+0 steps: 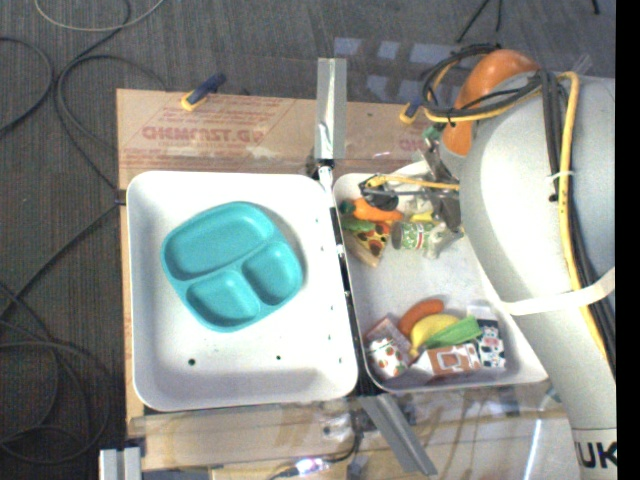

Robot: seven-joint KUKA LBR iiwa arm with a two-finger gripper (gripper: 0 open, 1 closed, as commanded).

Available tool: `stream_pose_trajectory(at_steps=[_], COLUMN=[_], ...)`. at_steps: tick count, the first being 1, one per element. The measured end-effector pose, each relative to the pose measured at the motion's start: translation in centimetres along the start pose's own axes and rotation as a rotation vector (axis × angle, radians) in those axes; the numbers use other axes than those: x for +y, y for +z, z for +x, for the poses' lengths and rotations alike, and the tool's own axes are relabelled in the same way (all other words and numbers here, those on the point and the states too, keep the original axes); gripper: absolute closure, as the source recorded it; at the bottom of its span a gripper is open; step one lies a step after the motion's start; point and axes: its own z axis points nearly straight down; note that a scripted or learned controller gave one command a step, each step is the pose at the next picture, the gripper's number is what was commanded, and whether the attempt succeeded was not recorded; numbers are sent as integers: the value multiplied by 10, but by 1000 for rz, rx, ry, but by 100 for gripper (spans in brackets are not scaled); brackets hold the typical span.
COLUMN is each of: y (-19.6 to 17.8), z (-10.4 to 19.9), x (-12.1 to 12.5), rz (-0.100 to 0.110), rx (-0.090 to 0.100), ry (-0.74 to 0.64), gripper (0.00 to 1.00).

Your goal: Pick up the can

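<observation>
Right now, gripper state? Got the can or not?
Gripper: low in the right bin, right at the can. Cannot be told whether it has the can.

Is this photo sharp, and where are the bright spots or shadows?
Camera view: slightly soft throughout; small toys near the can blur together. The arm looks washed out. Soft shadow rims the teal plate in the left bin.
</observation>
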Motion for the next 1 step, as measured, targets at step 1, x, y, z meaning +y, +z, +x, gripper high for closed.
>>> stream_pose_trajectory(at_steps=[1], y=[-109], z=[-5], x=[-60], rz=[8], rx=[5], ry=[-34], gripper=[100])
